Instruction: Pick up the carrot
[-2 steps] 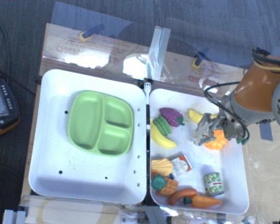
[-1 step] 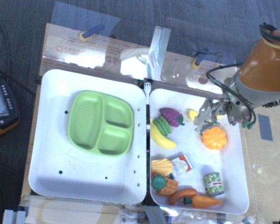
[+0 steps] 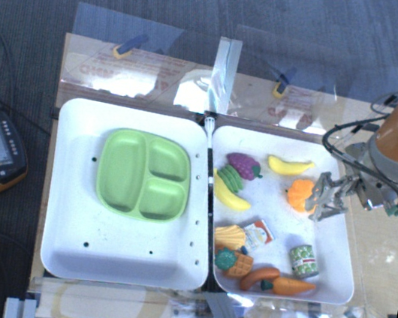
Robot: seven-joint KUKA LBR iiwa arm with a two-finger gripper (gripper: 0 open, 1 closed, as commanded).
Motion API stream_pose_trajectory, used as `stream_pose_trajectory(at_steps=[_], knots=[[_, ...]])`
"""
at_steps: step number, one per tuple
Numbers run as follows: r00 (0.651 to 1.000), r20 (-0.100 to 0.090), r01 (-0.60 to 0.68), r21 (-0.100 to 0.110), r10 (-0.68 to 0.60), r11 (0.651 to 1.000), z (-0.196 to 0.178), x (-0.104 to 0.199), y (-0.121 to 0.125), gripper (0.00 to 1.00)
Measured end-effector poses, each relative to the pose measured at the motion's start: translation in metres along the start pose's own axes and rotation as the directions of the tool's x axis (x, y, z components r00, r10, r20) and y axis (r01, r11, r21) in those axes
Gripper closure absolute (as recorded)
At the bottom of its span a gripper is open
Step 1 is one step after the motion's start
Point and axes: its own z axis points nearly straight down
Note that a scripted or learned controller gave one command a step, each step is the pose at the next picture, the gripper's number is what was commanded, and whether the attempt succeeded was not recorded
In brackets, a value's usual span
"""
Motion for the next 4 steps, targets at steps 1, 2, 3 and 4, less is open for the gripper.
stream_pose_trajectory(at_steps=[1,2,3,4], knots=[[1.0,0.003,-0.028,0.002,0.028,1.0,0.066,0.053,0.008,1.0],[1.0,0.013,-0.028,0.008,0.028,1.0,0.064,0.051,0.007,0.0],[0.966,0.006,-0.26,0.002,0.26,0.966,0.095,-0.01,-0.01,0.0],[0.969,0.011,-0.245,0.003,0.245,0.969,0.095,-0.053,0.01,0.0]])
